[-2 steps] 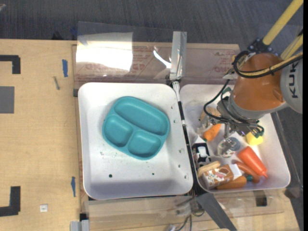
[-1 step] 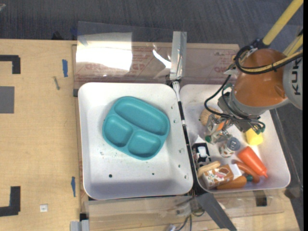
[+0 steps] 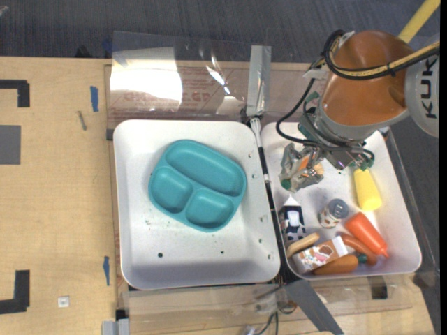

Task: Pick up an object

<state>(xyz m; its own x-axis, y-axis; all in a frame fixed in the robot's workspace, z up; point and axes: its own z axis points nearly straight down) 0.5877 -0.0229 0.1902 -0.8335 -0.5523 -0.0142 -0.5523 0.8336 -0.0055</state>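
My gripper (image 3: 302, 170) hangs low over the upper left part of the right bin (image 3: 405, 208), under the orange wrist band (image 3: 363, 75). Below it in that bin lie a yellow oblong piece (image 3: 367, 190), an orange carrot-like toy (image 3: 367, 234), a small grey round cap (image 3: 337, 209), a black and white piece (image 3: 293, 220) and a pink and white packet (image 3: 318, 255). The gripper is above and left of the yellow piece and touches none of these that I can make out.
The left bin (image 3: 140, 243) holds a teal divided plate (image 3: 198, 184). A ridge between the bins (image 3: 265, 187) runs just left of the gripper. Black cables (image 3: 300, 110) loop off the wrist. A clear plastic sheet (image 3: 188, 82) lies behind the bins.
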